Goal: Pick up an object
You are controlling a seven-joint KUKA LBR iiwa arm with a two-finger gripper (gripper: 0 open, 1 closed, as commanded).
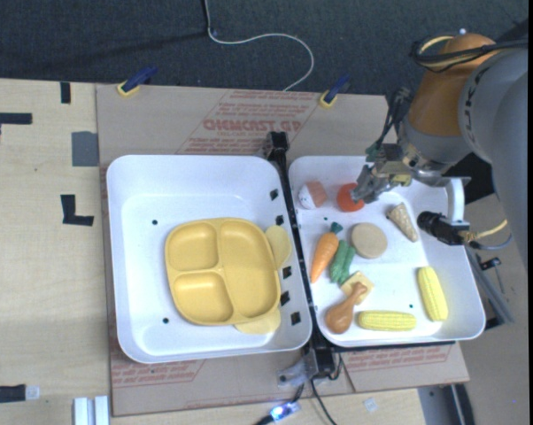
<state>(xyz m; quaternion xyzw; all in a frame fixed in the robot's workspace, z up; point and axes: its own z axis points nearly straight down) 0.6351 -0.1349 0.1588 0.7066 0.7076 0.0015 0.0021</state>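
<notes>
We see the arm (466,87) coming in from the upper right of the frame, its orange band above the wrist, with the gripper (366,187) lowered into the upper part of the right bin (466,326). The gripper hangs right over a red tomato-like toy (348,199), its tip touching or just above it; we cannot tell how the gripper is set, nor whether it has the toy.

Around that spot the bin is crowded. Just to the left of the red toy lies a small white and pink piece (312,195), close to the bin's left wall. Below and to the right rests a round tan cookie-like disc (368,240), and to the right of the gripper a pale cone-shaped toy (402,221) lies at a slant. Lower down we find an orange carrot (323,254) with a green vegetable (342,261) just beside it, a brown drumstick (342,311) near the bottom edge, one corn cob (386,321) lying flat along the bottom and a second corn cob (433,292) upright near the right wall.

The left bin (134,237) holds a yellow divided plate (220,268) with three compartments, resting on paler yellow pieces that peek out at its right and lower edges. Both bins sit on a cardboard sheet (240,122).
</notes>
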